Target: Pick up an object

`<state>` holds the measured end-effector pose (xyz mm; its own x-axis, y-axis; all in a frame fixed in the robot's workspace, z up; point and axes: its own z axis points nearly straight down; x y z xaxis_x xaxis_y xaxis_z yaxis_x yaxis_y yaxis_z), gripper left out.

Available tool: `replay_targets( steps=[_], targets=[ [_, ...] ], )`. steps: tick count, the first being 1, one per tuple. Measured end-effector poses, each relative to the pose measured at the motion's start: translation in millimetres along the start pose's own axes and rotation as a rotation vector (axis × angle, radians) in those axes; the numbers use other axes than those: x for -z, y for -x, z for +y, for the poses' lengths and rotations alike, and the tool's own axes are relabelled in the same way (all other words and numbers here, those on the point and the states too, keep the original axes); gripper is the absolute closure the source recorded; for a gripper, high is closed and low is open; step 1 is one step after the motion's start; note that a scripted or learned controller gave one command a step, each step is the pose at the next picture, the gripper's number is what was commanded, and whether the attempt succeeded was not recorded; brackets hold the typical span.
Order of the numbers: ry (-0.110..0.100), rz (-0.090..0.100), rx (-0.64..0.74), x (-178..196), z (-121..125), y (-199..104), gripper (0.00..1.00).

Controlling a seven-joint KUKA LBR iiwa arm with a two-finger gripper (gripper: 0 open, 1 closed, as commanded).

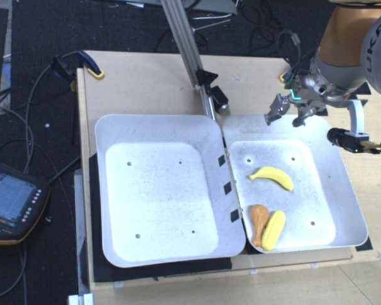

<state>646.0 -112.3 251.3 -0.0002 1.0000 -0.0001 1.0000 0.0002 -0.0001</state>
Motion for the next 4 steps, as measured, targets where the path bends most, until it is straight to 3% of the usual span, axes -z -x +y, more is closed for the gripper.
replay_targets(
  steps=[1,3,4],
  targets=[
    [0.000,0.000,0.000,0,0,0,0.00],
    [-0.005,0.000,0.000,-117,3,2,0.00],
    [-0.003,0.000,0.000,-158,3,1,0.00]
  ],
)
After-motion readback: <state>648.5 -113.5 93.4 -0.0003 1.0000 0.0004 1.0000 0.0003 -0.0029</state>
